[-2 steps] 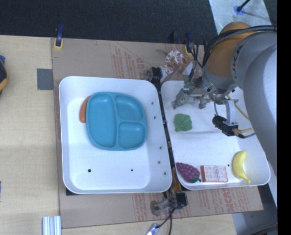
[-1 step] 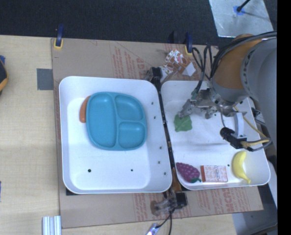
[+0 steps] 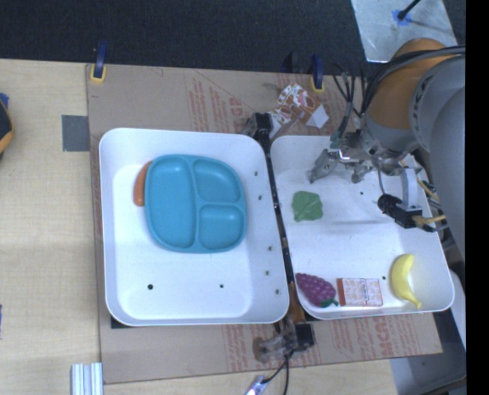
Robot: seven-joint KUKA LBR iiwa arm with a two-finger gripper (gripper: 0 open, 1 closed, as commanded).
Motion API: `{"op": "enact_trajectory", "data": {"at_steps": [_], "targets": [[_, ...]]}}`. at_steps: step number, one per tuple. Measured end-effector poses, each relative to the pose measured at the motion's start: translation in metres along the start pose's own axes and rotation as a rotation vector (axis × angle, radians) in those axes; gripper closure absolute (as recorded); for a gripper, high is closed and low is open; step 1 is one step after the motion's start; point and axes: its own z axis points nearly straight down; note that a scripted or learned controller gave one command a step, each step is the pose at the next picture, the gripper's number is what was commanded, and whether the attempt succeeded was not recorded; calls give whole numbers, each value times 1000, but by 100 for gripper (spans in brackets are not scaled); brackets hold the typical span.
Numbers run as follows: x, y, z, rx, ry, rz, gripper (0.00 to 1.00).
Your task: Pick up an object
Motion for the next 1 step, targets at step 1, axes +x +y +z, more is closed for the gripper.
{"op": "enact_trajectory", "data": {"at_steps": [1], "targets": [[37,-28,1,2,0,-2,0]]}}
